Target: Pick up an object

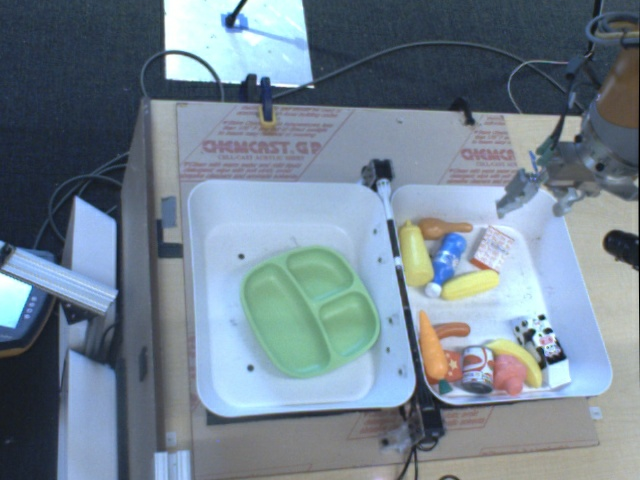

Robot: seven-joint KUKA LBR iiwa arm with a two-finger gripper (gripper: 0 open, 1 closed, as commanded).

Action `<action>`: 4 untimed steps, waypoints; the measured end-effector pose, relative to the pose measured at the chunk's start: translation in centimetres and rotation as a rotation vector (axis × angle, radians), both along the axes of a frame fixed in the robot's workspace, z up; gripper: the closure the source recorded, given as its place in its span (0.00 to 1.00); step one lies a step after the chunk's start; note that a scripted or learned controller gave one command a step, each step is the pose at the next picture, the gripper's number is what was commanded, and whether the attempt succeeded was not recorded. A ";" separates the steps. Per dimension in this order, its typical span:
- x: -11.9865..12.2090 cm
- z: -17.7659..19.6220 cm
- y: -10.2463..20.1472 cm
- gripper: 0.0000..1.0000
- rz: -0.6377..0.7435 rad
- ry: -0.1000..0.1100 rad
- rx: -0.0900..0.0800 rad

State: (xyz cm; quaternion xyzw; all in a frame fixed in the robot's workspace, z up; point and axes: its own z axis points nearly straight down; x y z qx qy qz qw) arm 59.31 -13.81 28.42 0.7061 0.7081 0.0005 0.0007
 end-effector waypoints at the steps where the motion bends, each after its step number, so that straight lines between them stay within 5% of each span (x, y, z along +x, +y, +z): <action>1: -0.2 -11.8 5.2 0.00 0.000 0.002 0.000; 2: -2.9 -18.0 3.1 0.00 0.001 -0.021 -0.004; 3: 2.6 -20.0 4.7 0.00 -0.002 0.006 -0.002; 4: 5.8 -20.4 3.8 0.00 0.001 0.091 -0.006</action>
